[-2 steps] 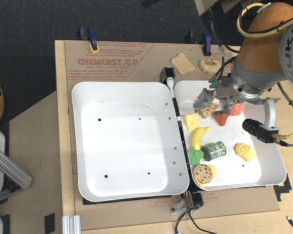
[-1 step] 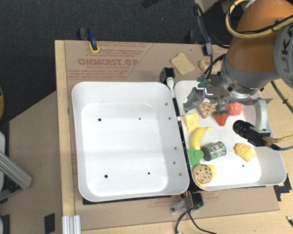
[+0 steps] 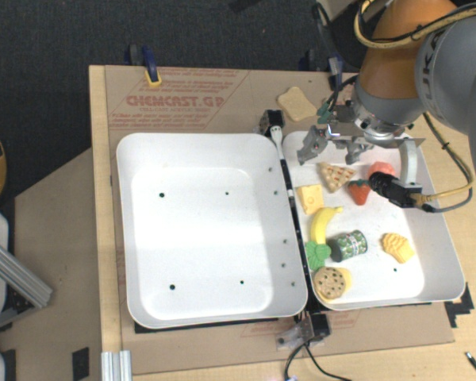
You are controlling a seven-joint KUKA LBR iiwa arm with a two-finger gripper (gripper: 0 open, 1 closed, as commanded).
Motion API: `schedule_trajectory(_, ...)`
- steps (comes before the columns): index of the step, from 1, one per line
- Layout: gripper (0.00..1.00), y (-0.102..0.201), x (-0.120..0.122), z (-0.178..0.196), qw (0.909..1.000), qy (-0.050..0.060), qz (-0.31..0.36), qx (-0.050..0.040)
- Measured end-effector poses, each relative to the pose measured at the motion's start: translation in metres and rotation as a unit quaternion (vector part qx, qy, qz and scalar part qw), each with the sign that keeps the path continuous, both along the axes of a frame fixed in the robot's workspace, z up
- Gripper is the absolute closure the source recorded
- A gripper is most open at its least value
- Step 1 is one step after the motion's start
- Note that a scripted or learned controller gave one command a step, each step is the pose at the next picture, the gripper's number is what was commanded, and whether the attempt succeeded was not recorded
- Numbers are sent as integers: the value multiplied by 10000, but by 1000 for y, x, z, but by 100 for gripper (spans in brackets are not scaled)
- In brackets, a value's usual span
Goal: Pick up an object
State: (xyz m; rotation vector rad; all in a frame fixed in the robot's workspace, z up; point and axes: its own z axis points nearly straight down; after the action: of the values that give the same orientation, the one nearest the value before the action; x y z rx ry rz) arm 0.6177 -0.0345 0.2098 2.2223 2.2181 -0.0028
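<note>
Nearest the camera in the right bin (image 3: 440, 280) lie a cookie (image 3: 331, 282), a green leafy piece (image 3: 316, 254), a dark can (image 3: 349, 245) on its side and a ridged yellow piece (image 3: 397, 247). Beyond them are a banana (image 3: 324, 222) and a cheese wedge (image 3: 310, 198), then a pizza slice (image 3: 335, 175) and a strawberry (image 3: 359, 191). The pincer (image 3: 330, 143) hangs over the bin's far end, just above the pizza slice; whether it is apart or together cannot be told. The pieces look like light, stiff, smooth toy food. The pizza slice is flat and thin, so it is probably best taken across its narrow width. The left bin (image 3: 143, 236) adjoins. Both rest on a brown surface (image 3: 182, 94), which also carries a tan bread-like piece (image 3: 297, 102) behind the bins. Dark flooring lies farthest.
</note>
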Motion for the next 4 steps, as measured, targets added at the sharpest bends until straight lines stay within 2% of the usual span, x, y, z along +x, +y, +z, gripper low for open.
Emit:
schedule_trajectory(1, 0, -31, 13, -27, 10000, 10, -6, 4)
schedule_trajectory(2, 0, -80, 17, -116, 10000, 45, -13, 11)
schedule_trajectory(3, 0, -119, 50, -126, 10000, -19, 0, -1)
schedule_trajectory(4, 0, -55, 49, -125, 10000, 10, 33, 23)
